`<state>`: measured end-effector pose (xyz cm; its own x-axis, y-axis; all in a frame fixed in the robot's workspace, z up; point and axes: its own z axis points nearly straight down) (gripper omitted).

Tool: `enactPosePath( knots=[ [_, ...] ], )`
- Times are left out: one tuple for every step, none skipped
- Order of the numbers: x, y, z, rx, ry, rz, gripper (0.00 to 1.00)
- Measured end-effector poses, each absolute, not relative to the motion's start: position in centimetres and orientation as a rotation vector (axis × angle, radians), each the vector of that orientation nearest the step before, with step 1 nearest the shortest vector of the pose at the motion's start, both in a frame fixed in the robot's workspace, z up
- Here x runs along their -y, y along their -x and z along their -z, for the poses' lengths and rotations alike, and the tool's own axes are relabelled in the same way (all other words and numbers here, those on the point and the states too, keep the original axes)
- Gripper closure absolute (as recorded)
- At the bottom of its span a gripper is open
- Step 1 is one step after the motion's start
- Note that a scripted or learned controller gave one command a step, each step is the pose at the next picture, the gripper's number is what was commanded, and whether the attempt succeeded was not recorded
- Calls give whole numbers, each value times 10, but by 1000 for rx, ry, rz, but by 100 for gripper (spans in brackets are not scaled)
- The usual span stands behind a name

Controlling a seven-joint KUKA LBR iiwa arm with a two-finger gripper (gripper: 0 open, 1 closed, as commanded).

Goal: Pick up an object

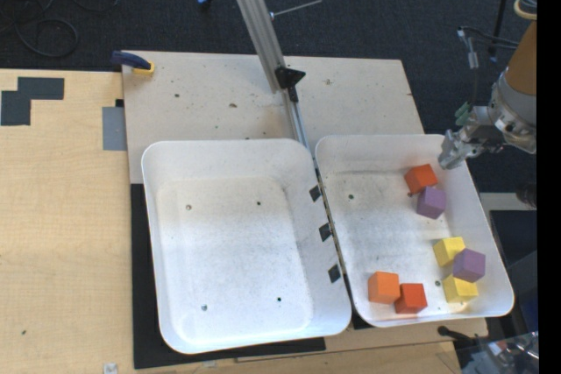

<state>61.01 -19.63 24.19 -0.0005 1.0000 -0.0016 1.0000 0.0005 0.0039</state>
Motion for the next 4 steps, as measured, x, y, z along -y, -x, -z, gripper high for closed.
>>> enactPosePath(
  knots=[
    [197, -611, -295, -2220, -2217, -3, 100],
    [148, -607, -289, -2229, -2219, 1, 100],
    [96, -593, -290, -2229, -2220, 1, 100],
    [53, -583, -285, -2229, -2221, 3, 100]
  ],
)
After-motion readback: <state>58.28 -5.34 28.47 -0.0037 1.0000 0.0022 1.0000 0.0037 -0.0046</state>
